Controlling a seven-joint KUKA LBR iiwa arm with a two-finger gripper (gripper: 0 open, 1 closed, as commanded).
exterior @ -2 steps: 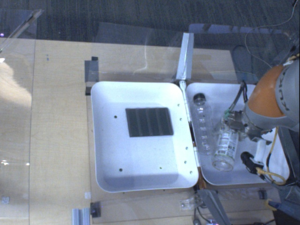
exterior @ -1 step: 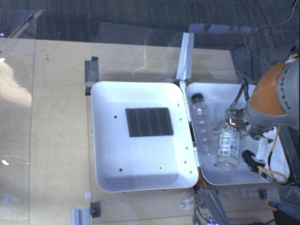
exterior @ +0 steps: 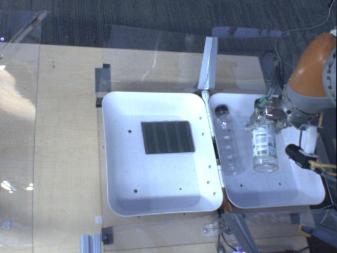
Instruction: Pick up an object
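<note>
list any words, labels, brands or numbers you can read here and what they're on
No text here can be read.
Bottle under the claw: a label wraps its middle, print too small and blurred to read.
Clear bottle with dark cap along the right bin's left wall: no label visible.
Dark ribbed panel in the left bin: no marking visible.

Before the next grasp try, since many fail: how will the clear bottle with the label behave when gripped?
The labelled bottle looks clear, thin plastic and seems empty: probably light and may dent. Round, smooth and lying down, it may roll or slip toward the other bottle.
</note>
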